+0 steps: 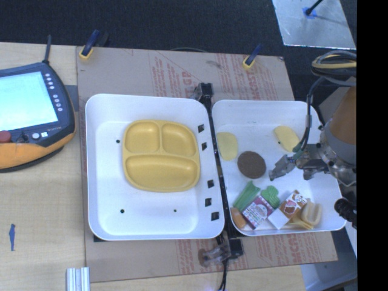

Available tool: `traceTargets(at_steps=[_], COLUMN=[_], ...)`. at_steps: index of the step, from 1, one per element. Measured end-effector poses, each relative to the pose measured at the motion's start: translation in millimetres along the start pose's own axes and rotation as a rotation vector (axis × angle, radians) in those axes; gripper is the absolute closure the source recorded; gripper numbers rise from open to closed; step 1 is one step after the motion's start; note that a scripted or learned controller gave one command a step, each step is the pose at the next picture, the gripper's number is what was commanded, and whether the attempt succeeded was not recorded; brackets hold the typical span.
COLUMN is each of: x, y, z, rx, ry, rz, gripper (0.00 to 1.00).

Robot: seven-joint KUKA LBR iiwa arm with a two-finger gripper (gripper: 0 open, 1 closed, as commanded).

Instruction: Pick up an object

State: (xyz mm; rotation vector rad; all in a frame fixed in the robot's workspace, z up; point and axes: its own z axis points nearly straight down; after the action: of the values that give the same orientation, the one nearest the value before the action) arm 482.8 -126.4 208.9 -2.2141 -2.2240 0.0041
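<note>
Objects for picking lie in the right bin (315,111): a brown round disc (251,164) near the centre, a pale yellow round piece (227,145) just beside it to the left, and a yellow piece (286,137) toward the far right. A cluster at the near edge comprises green pieces (254,196), a dark red packet (257,212), a red and white carton (289,208) and a tan piece (309,214). The gripper (300,165) hangs over the right bin, right of the disc, fingers spread apart, with nothing between them. The left bin (100,162) contains a yellow divided plate (161,155). A tablet-style pendant (30,111) rests on the bench at far left.
</note>
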Motion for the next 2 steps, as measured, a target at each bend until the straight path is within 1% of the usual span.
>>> traceTargets(at_steps=[1,2], x=[23.4,16.8], y=[-7.2,42.9], z=[115.6,116.8], rx=[0.002,-0.006], ry=[0.001,-0.001], rz=[-0.001,-0.002], gripper=[0.0,0.0])
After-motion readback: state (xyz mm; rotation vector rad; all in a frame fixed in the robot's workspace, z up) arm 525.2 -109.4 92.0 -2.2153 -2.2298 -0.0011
